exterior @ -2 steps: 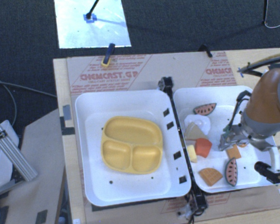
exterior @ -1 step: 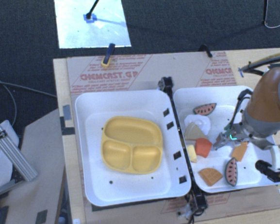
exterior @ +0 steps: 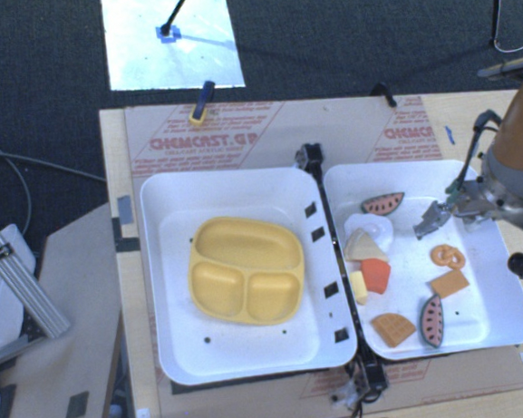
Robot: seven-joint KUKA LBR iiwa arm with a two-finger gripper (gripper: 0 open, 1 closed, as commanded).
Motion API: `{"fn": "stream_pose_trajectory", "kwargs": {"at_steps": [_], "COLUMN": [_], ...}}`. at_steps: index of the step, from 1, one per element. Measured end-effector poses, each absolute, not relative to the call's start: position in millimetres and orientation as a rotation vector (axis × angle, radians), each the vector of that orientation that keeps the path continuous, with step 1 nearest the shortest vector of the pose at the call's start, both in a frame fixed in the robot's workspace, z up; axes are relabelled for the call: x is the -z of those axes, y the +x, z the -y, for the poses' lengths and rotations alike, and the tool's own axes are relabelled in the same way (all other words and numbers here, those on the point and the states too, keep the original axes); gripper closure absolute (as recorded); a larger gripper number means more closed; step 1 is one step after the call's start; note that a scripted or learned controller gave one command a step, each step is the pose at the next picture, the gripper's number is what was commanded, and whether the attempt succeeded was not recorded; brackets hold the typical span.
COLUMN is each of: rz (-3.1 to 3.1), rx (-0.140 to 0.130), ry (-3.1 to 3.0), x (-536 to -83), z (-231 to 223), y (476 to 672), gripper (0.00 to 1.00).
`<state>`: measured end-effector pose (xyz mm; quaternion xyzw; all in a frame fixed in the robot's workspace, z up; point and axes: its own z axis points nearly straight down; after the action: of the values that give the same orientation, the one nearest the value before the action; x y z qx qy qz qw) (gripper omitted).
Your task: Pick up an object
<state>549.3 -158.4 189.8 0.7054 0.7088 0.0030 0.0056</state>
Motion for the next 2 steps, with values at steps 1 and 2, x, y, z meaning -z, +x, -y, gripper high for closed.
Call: {"fn": "stream_pose_trajectory", "kwargs": {"at_steps": [1, 2], "rz": [-2.220, -2.216], "rx": [0.003, -0.010], "ry": [2.229, 2.205], "x": [-85.6, -235.5], "z": [208.8, 207.2], "y": [483.4, 497.8], "gripper": [0.00, 0.00]}}
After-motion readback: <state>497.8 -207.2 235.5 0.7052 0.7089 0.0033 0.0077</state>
